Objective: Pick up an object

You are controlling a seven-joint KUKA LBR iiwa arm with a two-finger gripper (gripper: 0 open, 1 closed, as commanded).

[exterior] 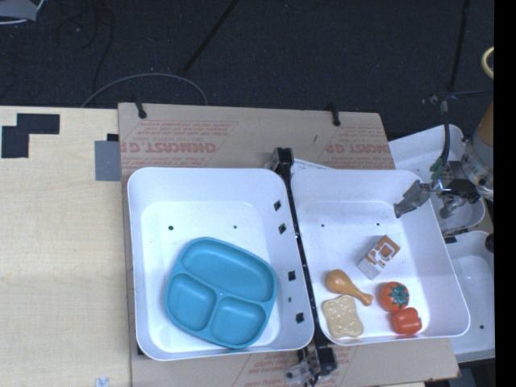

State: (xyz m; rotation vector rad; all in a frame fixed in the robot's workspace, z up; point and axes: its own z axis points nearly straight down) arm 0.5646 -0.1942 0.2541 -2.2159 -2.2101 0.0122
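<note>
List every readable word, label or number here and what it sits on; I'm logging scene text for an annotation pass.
"CHEMCAST GP", upside down and blurred, so a best reading: red print on the brown cardboard sheet under the bins, twice along its top edge.
Red print on that sheet's bottom edge: too blurred to read.
Small grey-and-orange box in the right white bin: markings too small.

arm (476, 164): grey metal | gripper (413, 197): dark grey | thin black cable
</note>
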